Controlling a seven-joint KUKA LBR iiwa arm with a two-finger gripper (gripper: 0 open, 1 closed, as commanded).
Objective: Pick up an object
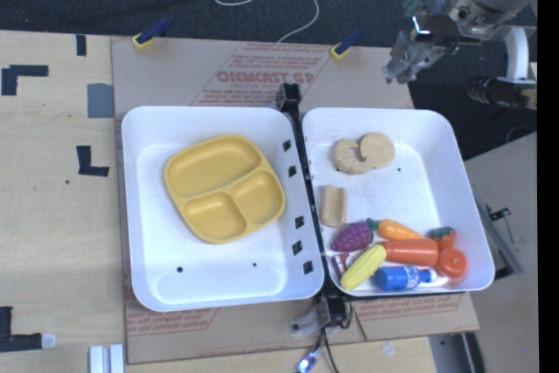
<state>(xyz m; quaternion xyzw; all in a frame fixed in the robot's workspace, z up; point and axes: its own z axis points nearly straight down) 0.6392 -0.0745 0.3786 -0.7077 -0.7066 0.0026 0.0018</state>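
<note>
Toys crowd the near rim of the right bin (454,144), at about 5 o'clock in the view. Nearest lies a blue bottle (400,278), its long axis running 9 to 3 o'clock, just inside the bin's near wall. Beside it a yellow corn cob (363,265) slants from 7 to 1 o'clock, its lower tip close to the wall between the bins. Just behind, an orange-red sausage (410,252) lies 9 to 3, touching a red tomato (451,262) near the right wall. A purple grape bunch (353,235) and an orange carrot (399,231) sit next, the carrot pointing toward 3 o'clock. Farther back, a tan bread piece (333,205) stands lengthwise 6 to 12, just beside the dividing wall, with bare floor on its right. Two round biscuits (362,153) overlap toward the far end, with open room around them.

At 9 o'clock, the left bin (140,188) holds a yellow divided tray (224,187), tilted, with free floor along its near side.

Farthest, at 1 o'clock, the hand (409,58) hangs above the table (52,188) past the right bin's far rim, well apart from every toy; whether it is released or clenched cannot be told.
</note>
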